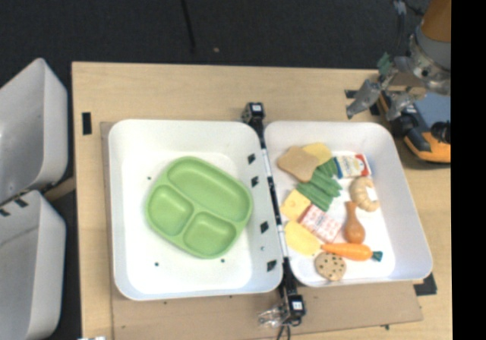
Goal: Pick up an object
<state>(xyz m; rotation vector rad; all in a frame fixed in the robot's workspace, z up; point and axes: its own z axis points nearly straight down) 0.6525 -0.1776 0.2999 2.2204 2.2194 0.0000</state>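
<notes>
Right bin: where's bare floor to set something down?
In the right bin, bare floor runs along the right wall, beside the croissant and drumstick, and along the far wall. The left half is crowded, from bread to cookie.

A robotics lab: bare wooden bench (228, 92), two white bins (129, 202), toy food (326, 202), dark floor

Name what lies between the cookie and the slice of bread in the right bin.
In the camera view, between the cookie and the bread: yellow cheese pieces and a red-and-white packet.
</notes>
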